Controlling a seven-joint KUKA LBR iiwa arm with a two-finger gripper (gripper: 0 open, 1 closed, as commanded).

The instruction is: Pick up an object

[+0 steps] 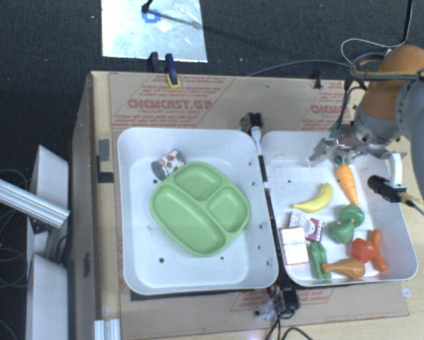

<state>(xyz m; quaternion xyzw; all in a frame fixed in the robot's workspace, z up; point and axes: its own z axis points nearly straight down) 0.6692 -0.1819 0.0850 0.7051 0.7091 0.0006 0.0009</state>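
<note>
We log the fingers (337, 153) spread apart above the right bin (410, 250), nothing between them; the carrot (347, 183) lies just below, banana (315, 200) farther.

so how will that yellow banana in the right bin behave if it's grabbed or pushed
The curved yellow toy banana looks like smooth plastic, so probably stiff, light and a bit slippery. Its arc suggests it would pivot or spin rather than roll. It lies apart from the orange toy carrot, so a nudge shouldn't disturb that.

Single fixed camera above bench (197, 94), slanting down, both bins (134, 211) framed.
</note>
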